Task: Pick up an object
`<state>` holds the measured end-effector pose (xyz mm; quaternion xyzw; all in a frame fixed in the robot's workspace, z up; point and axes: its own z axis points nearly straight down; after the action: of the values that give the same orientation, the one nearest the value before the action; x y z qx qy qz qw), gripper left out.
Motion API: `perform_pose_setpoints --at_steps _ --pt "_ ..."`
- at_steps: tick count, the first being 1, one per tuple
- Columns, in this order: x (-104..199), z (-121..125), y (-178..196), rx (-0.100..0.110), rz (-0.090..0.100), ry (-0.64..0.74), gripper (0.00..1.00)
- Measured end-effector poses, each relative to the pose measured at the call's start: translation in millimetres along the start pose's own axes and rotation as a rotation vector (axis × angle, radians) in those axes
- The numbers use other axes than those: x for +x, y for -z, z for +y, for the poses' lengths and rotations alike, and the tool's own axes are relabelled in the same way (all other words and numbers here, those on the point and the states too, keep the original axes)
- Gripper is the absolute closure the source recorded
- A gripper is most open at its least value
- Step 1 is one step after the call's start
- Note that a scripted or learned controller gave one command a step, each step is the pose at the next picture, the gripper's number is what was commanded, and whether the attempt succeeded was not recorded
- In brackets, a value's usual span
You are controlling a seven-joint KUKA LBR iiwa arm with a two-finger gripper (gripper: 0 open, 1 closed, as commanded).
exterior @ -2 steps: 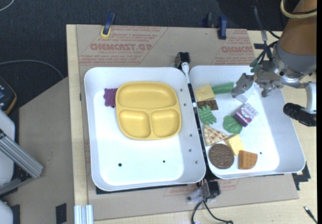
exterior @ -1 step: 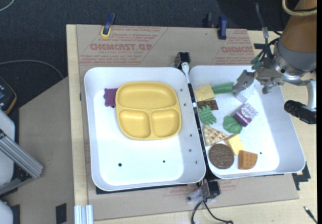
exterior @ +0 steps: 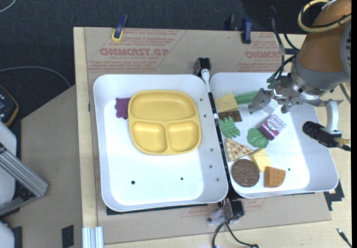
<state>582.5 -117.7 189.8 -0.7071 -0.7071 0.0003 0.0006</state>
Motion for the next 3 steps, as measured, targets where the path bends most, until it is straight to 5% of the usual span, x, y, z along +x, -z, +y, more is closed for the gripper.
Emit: perform_pose_setpoints --at_steps 2,3 --pt "2 -6 -97 -0.008 -0.003 0.001 0.0" --pt "1 -4 -85 -0.018 -0.006 -0.001 1.0"
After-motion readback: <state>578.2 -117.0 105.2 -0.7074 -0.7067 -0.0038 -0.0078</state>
